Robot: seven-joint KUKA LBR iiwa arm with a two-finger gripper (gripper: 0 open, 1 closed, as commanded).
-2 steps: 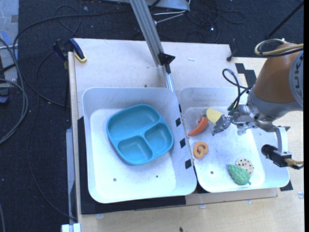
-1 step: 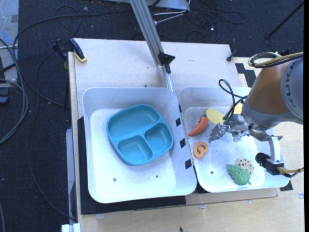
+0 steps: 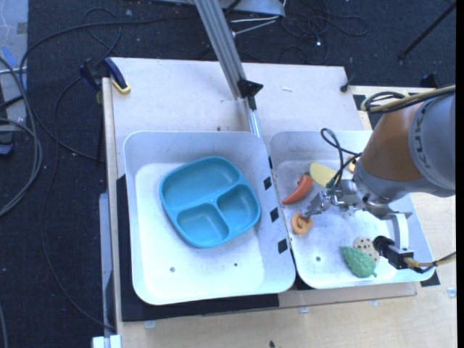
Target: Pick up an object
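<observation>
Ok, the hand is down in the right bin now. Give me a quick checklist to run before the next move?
1. Hand inside the right bin: ok.
2. An object seen held by the hand: cannot tell.
3. Orange ring just below the hand, within reach: ok.
4. Red pepper and yellow piece close by, could get nudged: not ok.
5. Green toy apart from the hand: ok.
6. Blue divided plate lying in the left bin: ok.
</observation>
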